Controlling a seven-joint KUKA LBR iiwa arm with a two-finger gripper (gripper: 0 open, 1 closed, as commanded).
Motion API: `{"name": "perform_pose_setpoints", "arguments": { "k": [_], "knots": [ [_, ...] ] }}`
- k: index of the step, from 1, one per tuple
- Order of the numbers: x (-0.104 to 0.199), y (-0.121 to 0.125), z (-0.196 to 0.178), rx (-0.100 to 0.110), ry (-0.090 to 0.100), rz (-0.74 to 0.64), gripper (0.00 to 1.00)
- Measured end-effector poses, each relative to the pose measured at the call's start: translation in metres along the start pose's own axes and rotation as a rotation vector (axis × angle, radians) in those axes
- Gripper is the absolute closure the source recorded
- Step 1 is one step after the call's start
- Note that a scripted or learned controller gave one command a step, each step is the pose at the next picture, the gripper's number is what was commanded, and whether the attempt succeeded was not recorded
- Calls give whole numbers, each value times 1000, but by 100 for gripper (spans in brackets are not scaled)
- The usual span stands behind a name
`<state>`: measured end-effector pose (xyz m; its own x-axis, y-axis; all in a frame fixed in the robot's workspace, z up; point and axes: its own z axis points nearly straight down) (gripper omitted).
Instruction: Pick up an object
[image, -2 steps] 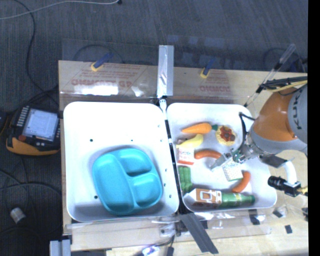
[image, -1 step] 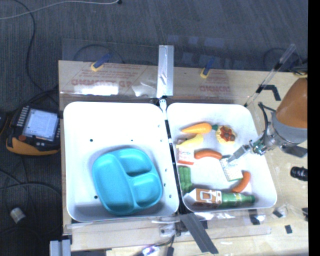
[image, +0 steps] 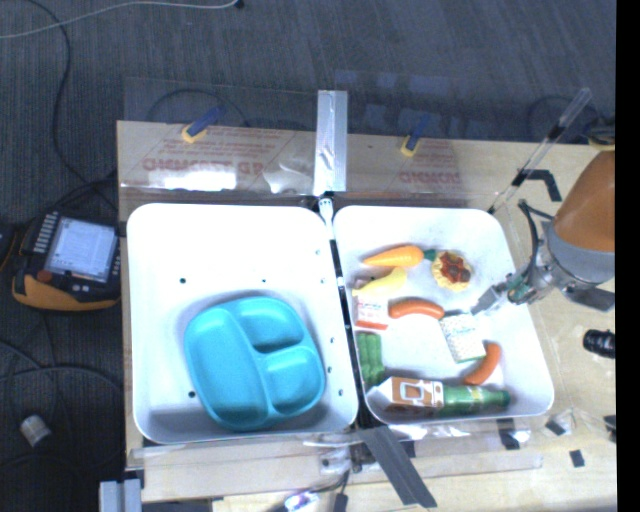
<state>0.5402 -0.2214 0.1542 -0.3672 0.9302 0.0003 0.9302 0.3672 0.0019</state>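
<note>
**Toy food waits in the right bin, gripper poised at its rim**

Nearest the camera, along the right bin's six o'clock wall, lies the green plastic bottle with a brown-and-white label (image: 447, 396), on its side. It is the largest pickable piece there: rigid, round and probably slick, so I would close across its labelled middle, not its tapering neck.

Largest of all is the pale wooden tabletop (image: 470, 165), carrying the left white bin (image: 160, 230) and the right white bin (image: 500, 235). A big blue divided plastic tray (image: 255, 360) fills the left bin's centre; broad and smooth, it offers only its rim to pinch.

In the right bin, smaller pieces scatter: an orange toy carrot (image: 393, 257) at eleven o'clock, a red toy sausage (image: 415, 309) at centre, a second orange-red sausage (image: 483, 364) at four o'clock, a small white card-like packet (image: 461, 336) beside it, and a yellow tart with red topping (image: 453, 268) at one o'clock. All look light, hard and prone to roll.

At three o'clock, the gripper (image: 492, 297) hangs over the bin's edge, holding nothing visible; whether it is wide or narrow I cannot tell.
</note>
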Motion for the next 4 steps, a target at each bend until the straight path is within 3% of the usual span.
{"name": "perform_pose_setpoints", "arguments": {
  "k": [1, 2, 3, 4],
  "knots": [
    [17, 52, -30, 3, -1, 277, 100],
    [17, 51, -30, 5, -2, 277, 0],
    [-7, 64, 60, 2, -1, 295, 0],
    [14, 133, 66, 2, -5, 206, 0]
  ]
}}
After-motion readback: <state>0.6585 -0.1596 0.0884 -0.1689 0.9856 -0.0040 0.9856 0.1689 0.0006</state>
